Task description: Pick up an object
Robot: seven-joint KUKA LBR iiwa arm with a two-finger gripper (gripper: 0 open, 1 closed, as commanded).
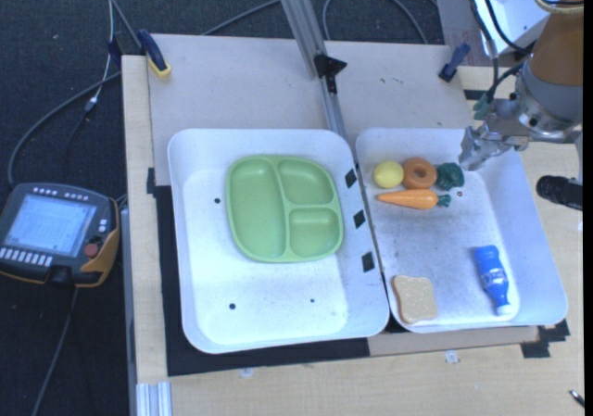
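- End effector (471,157) is being held over the right bin (547,247), beside the carrot (410,200); its state cannot be told.
- Nothing is being gripped visibly.
- Carrot, lying near the doughnut (420,172), is being judged light, stiff, slippery; mid-body is being favoured for grasping.

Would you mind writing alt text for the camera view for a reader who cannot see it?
A grey arm's gripper hovers over the far end of the right bin, near a lemon, doughnut and carrot; bread and a blue bottle lie nearer. The left bin holds a green divided plate.
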